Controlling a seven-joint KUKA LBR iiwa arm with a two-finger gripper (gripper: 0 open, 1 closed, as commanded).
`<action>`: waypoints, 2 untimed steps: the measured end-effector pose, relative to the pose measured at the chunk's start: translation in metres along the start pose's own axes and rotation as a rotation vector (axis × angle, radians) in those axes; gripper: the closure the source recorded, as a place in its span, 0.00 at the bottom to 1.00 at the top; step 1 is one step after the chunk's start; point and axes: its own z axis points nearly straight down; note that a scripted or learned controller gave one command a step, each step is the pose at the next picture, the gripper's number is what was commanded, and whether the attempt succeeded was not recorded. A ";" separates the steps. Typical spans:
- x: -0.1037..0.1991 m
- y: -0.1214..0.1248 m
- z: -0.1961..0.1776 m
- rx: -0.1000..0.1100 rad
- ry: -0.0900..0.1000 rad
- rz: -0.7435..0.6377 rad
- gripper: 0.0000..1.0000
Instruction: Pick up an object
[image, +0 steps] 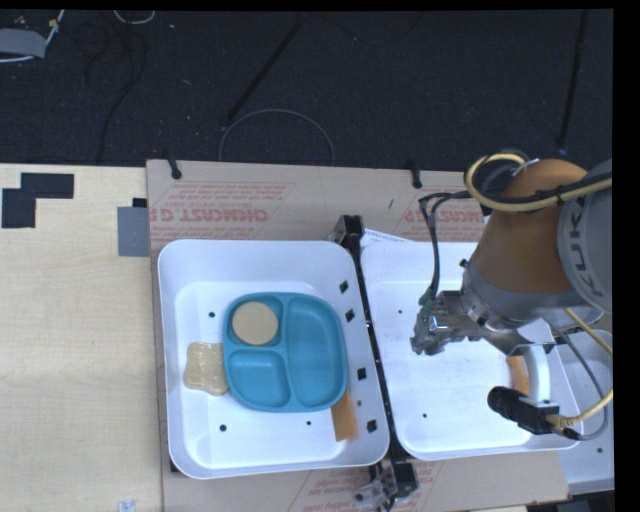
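Note:
My gripper (428, 336) hangs low over the left part of the right bin (450, 430), with nothing visible under it. In the left bin (190, 270) lies a blue divided plate (300, 365) with a round tan biscuit (254, 323) in its upper-left compartment. A pale yellow spongy piece (205, 368) rests against the plate's left edge. A brown-orange stick (343, 418) lies at the plate's lower right corner. A small orange thing (518, 373) shows in the right bin, partly hidden by the arm.
A black divider (365, 340) runs between the two bins. The arm's orange and grey body (535, 245) covers the right bin's upper right part. Cardboard (260, 205) lies under the bins, and pale bench top (70, 330) lies to the left.

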 end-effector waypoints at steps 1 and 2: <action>0.054 -0.001 0.009 0.002 0.000 0.000 1.00; 0.113 0.000 0.014 0.001 -0.001 -0.001 1.00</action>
